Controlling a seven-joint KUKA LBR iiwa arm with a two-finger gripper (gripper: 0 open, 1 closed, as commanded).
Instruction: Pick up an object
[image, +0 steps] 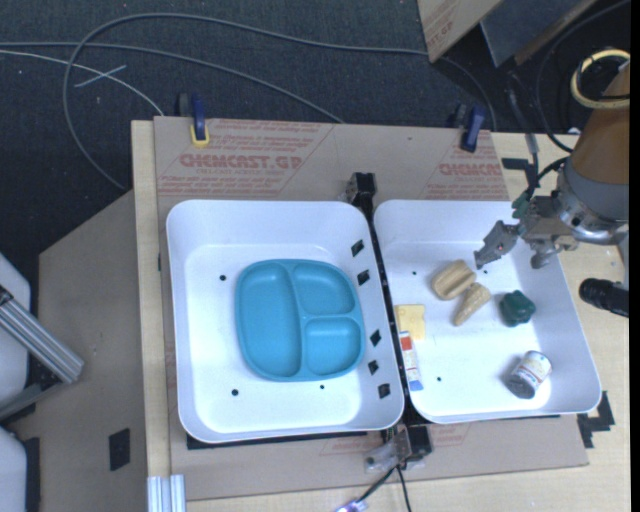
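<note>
One fixed camera looks down slantwise over both bins (190, 300).

Red block lettering is printed on the flat brown cardboard sheet (300, 150) that lies under the two bins on the desk. Behind the left bin it reads roughly "CHEMCAST GP", with a line of smaller red print above it too fine to make out. Behind the right bin the same red wording appears again, partly cut off and blurred. The small yellow, white and red packet (409, 345) carries print that cannot be read
</note>
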